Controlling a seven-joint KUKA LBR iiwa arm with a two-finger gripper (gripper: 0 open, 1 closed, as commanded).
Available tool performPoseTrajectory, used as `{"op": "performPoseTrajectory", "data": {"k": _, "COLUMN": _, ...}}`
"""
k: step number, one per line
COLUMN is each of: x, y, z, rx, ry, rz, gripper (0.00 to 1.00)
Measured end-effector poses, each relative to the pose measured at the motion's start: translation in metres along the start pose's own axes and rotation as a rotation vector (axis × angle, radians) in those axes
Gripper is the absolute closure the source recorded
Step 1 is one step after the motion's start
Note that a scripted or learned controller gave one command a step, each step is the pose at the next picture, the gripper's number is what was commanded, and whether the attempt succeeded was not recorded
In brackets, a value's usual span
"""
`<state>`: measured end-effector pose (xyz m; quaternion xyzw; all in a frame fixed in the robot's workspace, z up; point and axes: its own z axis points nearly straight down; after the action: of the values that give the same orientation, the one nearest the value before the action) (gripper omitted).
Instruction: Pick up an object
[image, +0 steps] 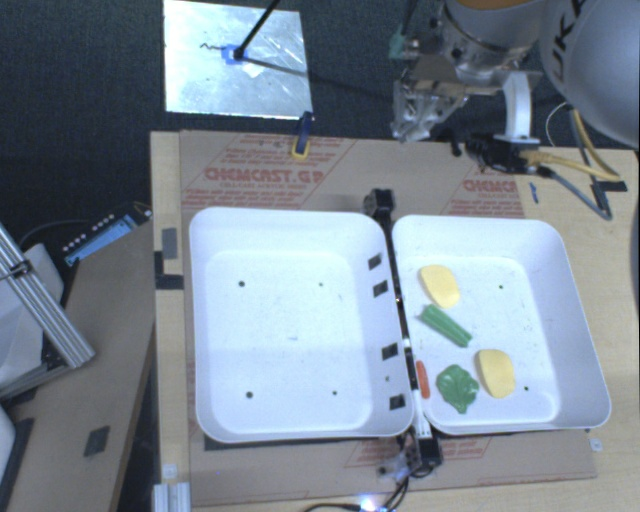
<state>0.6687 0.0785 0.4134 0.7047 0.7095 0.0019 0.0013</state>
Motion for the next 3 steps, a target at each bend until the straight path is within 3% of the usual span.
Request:
{"op": "performPoseTrajectory", "data": {"k": 2, "x": 0.045, "y": -0.013, "z": -0.06, "rx": -0.001, "ry": 0.001, "rz": 0.001, "gripper": 1.0}}
{"op": "performPoseTrajectory", "data": {"k": 3, "x": 0.051, "y": 0.001, "z": -0.091, "rx": -0.002, "ry": 0.0, "rz": 0.001, "gripper": 1.0}}
